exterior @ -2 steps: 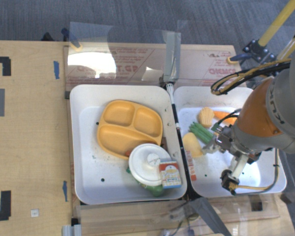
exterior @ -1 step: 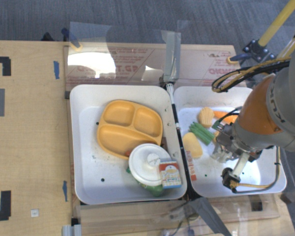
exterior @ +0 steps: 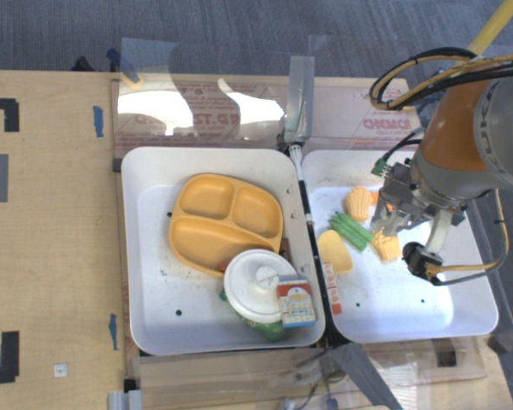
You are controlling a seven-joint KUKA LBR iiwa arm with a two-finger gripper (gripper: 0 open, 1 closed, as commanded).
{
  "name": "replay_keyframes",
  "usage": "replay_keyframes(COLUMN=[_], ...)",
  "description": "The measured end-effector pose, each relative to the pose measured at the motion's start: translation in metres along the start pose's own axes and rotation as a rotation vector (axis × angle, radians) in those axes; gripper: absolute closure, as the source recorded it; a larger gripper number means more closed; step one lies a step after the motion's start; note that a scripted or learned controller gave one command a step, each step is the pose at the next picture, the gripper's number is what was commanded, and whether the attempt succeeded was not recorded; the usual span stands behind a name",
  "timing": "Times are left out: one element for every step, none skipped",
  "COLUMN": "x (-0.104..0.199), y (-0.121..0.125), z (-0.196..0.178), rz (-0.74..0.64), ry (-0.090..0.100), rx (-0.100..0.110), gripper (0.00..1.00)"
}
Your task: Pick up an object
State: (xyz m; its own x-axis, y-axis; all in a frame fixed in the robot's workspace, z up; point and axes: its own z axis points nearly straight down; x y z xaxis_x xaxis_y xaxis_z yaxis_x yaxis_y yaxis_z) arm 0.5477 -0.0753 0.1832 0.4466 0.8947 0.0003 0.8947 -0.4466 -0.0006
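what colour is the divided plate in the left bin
Yellow-orange, plain with no pattern. The divided plate shows clearly in the camera view.

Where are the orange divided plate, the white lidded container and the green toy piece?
orange divided plate (exterior: 207, 196): camera view, on its upper-left compartment.
white lidded container (exterior: 258, 278): camera view, on the middle of its lid.
green toy piece (exterior: 352, 230): camera view, on its mid-length, right bin.

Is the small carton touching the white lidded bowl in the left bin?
Touching. The camera view shows the small carton lying against the white lidded bowl, overlapping its rim without a gap.
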Motion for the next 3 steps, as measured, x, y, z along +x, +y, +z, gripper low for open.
replay_keyframes(x=[0.019, 0.019, 0.050], y=[-0.020, -0.020, 0.046], z=[0.003, 0.002, 0.002], rz=[0.830, 0.831, 0.895], ry=[-0.006, -0.006, -0.006], rx=[0.004, 0.004, 0.004], gripper=[1.00, 0.00, 0.00])
